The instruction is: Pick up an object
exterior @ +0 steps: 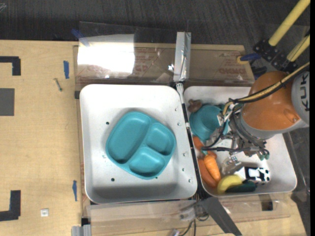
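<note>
Gripper (235,157) hangs among carrot (212,166), banana (228,183), teal cup (205,121).

1. The scene is evenly and brightly lit from above; the wooden desk (34,146) reads warm and clear.
2. A strong white glare washes out the clear sheet (106,58) behind the left bin (93,176) (its surface detail is lost there).
3. The left bin's white floor shows soft grey shading toward its lower edge, and the teal tray (141,144) casts a faint shadow.
4. The picture is slightly soft overall; small items under the arm (270,107) blur together.
5. The dark floor (147,4) at the top stays dim.
</note>
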Robot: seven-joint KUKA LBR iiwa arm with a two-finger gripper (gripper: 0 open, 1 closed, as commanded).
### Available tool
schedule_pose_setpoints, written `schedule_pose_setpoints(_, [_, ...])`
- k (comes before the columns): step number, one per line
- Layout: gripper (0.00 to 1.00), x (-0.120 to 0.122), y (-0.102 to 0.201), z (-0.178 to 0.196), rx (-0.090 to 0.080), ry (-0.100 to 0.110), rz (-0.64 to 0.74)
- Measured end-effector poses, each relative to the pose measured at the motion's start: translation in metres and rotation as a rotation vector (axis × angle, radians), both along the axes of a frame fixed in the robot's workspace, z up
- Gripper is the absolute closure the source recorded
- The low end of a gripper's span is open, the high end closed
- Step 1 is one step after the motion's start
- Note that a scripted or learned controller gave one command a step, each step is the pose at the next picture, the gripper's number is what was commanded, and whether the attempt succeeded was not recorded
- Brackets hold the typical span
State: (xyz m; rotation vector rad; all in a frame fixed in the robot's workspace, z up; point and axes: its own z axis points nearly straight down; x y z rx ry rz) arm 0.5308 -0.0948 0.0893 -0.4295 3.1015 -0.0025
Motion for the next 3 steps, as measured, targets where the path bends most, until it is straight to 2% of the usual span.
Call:
schedule_pose_setpoints(1, [1.00,0.004,0.001,0.013,-0.001,-0.015,0.001])
schedule_pose_setpoints(2, [1.00,-0.019,0.091,0.107,0.005,-0.004,-0.128])
schedule_pose_setpoints(3, [1.00,0.005,0.027,0.171,-0.003,-0.001,0.293])
